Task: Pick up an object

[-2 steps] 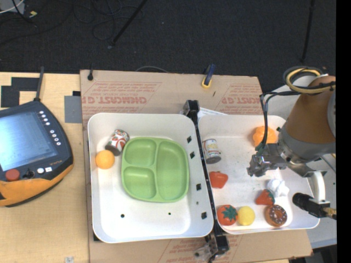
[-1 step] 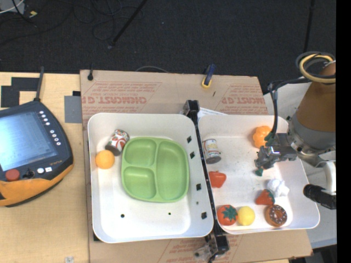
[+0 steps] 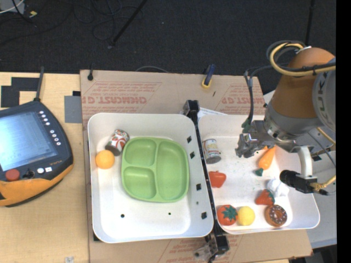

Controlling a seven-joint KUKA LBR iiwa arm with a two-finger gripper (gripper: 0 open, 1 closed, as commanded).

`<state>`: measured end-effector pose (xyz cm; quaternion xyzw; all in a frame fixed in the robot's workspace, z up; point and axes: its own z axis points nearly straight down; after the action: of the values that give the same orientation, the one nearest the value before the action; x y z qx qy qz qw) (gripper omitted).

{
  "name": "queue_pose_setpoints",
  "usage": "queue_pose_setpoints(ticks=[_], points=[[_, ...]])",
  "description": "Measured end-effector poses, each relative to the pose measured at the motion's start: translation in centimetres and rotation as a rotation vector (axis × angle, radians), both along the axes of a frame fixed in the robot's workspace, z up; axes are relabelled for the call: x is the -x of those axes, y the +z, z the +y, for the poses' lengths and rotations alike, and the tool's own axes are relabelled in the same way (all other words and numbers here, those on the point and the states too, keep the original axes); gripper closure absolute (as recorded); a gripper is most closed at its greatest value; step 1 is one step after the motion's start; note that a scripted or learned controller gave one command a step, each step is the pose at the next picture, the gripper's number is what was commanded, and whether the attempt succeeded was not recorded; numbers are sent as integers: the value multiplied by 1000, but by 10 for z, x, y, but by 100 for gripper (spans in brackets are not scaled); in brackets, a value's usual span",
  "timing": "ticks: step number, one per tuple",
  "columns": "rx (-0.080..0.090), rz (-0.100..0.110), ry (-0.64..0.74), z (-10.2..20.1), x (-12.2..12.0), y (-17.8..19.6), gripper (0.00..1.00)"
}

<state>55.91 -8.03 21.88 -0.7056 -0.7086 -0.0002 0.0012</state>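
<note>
Camera view, right bin (image 3: 307, 223): my pincer (image 3: 249, 145) hangs at centre right over the upper part, its opening too dark to tell and nothing visibly held, with the toy carrot (image 3: 266, 159) just beside it toward the right. Carrot judged light, stiff, smooth plastic; best taken across its thick orange middle.

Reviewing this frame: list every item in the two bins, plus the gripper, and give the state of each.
gripper: low over right bin, near carrot; finger state unclear.
carrot: lying tilted in right bin.
small can: upright, right bin.
red pepper: resting in right bin.
tomato: resting.
lemon: beside tomato.
donut: lying flat.
green plate: flat in left bin.
orange: beside plate.
tipped can: on its side.
</note>
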Motion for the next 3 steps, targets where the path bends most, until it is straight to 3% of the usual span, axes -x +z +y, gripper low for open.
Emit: queue_pose_setpoints(ticks=[1, 2, 3], points=[[1, -1, -1, 27, -39, 3, 100], [1, -1, -2, 63, -54, 15, 100], [3, 3, -4, 54, -57, 3, 100]])
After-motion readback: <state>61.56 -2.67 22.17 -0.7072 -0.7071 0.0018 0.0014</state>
